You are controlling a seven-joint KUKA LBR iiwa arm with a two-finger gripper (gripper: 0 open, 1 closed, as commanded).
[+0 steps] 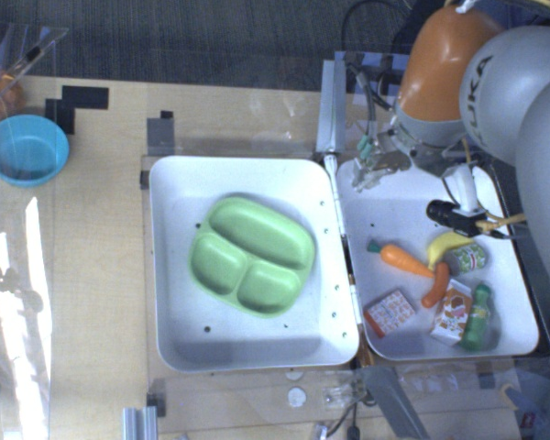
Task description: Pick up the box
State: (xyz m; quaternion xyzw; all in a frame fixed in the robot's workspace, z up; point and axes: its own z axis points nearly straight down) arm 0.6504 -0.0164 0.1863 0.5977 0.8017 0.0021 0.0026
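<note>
Arm [504,90] hangs over the back of the right bin [394,200]. Left bin [174,337] holds a green tray [252,255].

Progress, as judged: pick not begun. Box [390,313] lies flat near the right bin's front-left corner, untouched, just in front of the carrot [405,259]. A second carton [451,313] lies to its right.

Gripper [374,163] sits at the bin's back-left corner, well apart from the box, carrying nothing. Jaw spread: cannot tell, too small and blurred.

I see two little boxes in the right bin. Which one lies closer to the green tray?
The red patterned box, lying by itself near the bin's left wall beside the green tray. The other box, white and orange, sits farther right against a green bottle.
</note>
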